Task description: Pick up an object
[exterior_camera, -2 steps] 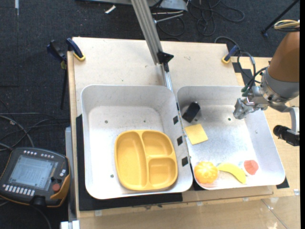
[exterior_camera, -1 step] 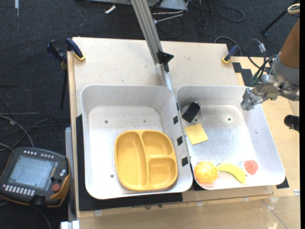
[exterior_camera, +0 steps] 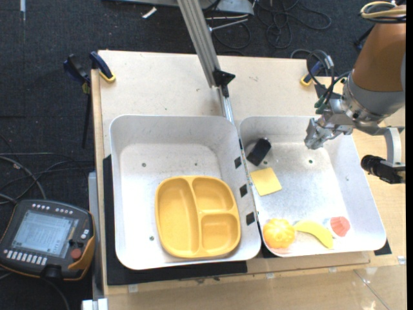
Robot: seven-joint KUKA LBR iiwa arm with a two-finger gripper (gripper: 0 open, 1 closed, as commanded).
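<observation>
Dark carpet with cables lies around the table [exterior_camera: 161, 82], and on the table we see two white bins side by side. We see the left bin [exterior_camera: 129, 154] holding a yellow tray [exterior_camera: 197, 216] with three compartments. In the right bin [exterior_camera: 361, 199] we see several small things: a black block [exterior_camera: 259, 151] near the far left corner, a yellow square [exterior_camera: 266, 181] just beside it toward the front, and along the front edge an orange [exterior_camera: 279, 233], a banana [exterior_camera: 315, 232] touching or almost touching it, and a red piece [exterior_camera: 339, 225] to the right. The arm [exterior_camera: 381, 63] comes from the right, and its gripper [exterior_camera: 316, 136] hangs over the far part of the right bin, well apart from the objects. Nothing is between its parts as far as we see. The view is too small there, so we cannot tell how it stands. A grey pendant [exterior_camera: 45, 237] lies on the floor at the left.
</observation>
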